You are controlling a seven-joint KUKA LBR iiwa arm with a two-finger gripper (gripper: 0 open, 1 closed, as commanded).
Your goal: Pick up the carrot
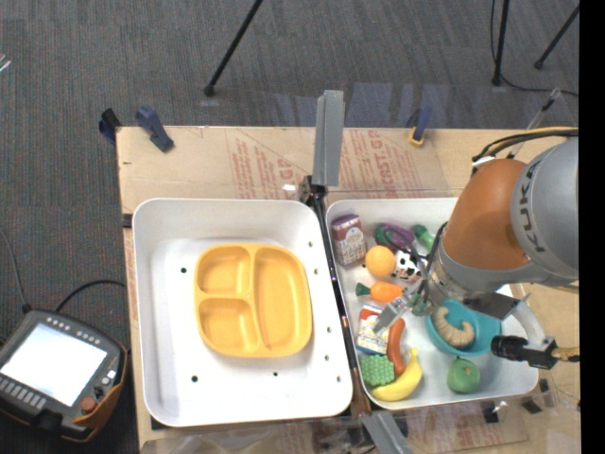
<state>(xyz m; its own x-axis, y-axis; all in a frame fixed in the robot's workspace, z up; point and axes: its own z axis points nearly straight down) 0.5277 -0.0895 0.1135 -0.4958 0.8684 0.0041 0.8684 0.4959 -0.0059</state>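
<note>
Yellow three-compartment plate [253,300] at the middle of the left white bin [161,348], left of frame centre. In the right bin [440,206], lower right of frame: small purple carton [348,237] at its upper left corner, orange ball [380,260] just right of it, purple item [395,235] above that. Banana [406,382] along the bottom edge, touching a green bumpy item [377,370]. Teal bowl [465,329] with a pale ring inside, green apple [463,376] below it. Handheld screen pendant [59,375] at lower left, on the floor.
</note>
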